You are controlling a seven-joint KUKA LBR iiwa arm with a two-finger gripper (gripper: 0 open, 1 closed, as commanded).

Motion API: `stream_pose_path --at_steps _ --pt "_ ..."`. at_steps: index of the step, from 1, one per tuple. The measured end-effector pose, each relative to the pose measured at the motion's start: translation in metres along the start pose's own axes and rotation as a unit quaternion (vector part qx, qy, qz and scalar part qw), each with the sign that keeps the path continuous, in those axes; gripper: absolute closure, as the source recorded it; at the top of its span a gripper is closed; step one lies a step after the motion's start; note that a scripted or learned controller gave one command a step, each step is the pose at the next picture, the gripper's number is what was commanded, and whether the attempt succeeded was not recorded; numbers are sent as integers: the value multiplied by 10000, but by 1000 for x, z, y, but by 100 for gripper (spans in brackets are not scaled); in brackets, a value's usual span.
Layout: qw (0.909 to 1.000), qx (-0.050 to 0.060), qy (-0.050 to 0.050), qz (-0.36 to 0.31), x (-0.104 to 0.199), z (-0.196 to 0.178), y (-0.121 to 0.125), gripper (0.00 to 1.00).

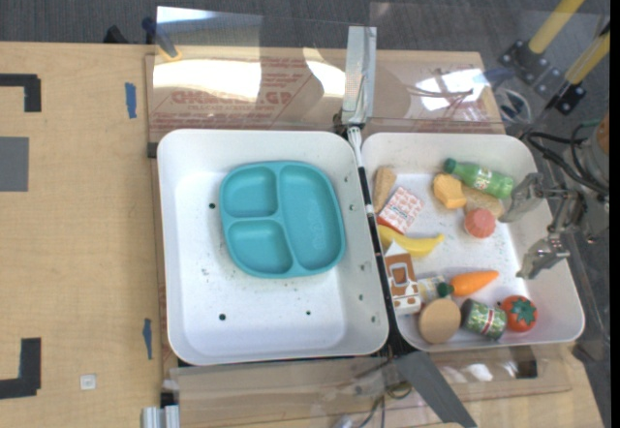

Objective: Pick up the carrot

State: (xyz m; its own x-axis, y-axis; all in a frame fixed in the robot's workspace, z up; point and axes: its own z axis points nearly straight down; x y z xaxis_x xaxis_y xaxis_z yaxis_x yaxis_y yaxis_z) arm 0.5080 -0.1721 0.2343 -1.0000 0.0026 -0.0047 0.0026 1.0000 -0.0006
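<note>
Fingers of the gripper stand wide apart at the right side of the right bin, and they hold nothing. One finger is up near the bottle, the other lower down. Left of the lower finger, and a bit down, lies the carrot. It lies flat, almost sideways, with its orange tip pointing toward the fingers and its green end away.

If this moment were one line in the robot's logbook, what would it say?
gripper: right bin's right edge, open, holding nothing | orange carrot: lying in right white bin, untouched | pick: not begun
</note>
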Motion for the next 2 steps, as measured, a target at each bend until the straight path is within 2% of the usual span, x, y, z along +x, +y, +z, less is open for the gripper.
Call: stream_pose_path --at_steps 1,2 --pt "9978 -21 32 -666 26 94 54 0" --pt "9987 11 -58 -499 20 144 69 0"
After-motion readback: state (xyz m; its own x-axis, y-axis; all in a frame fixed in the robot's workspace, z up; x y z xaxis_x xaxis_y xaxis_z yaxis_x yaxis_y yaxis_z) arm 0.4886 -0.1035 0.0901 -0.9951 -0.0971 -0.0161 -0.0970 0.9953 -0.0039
